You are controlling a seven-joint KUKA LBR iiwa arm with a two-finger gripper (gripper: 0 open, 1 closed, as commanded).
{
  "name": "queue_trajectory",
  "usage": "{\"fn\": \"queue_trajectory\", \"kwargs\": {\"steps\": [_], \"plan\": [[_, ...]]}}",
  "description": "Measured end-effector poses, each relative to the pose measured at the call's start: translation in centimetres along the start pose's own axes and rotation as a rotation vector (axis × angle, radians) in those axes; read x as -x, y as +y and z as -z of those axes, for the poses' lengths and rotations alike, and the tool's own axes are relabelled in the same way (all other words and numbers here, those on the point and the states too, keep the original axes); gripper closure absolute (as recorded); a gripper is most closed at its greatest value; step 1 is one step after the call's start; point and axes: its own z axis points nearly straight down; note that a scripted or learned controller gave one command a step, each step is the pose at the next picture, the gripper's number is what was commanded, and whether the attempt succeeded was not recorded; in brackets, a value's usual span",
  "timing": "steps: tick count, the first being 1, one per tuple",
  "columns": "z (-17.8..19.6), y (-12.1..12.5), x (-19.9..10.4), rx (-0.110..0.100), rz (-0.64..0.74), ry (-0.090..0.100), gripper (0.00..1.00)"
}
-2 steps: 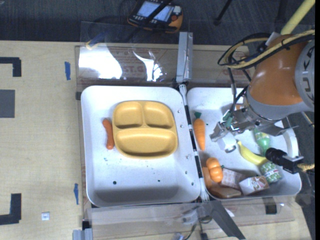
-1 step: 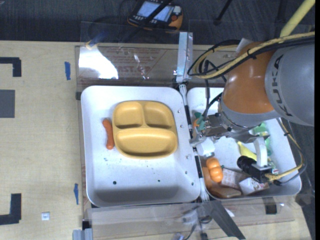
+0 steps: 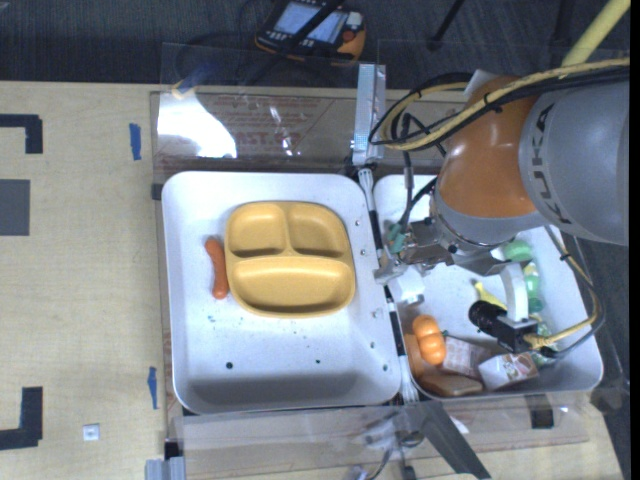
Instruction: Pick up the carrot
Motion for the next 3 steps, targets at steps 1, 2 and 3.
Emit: {"fn": "queue_trajectory", "kwargs": {"steps": [1, 2, 3], "plan": [[7.9, 1.9, 0.1, -0.001, -0.247, 0.000, 1.00], [0.5, -3.6, -0.7, -0.003, -0.184, 0.001, 1.00], [-0.2, -5.0, 0.7, -0.004, -0.682, 0.000, 1.00]]}}
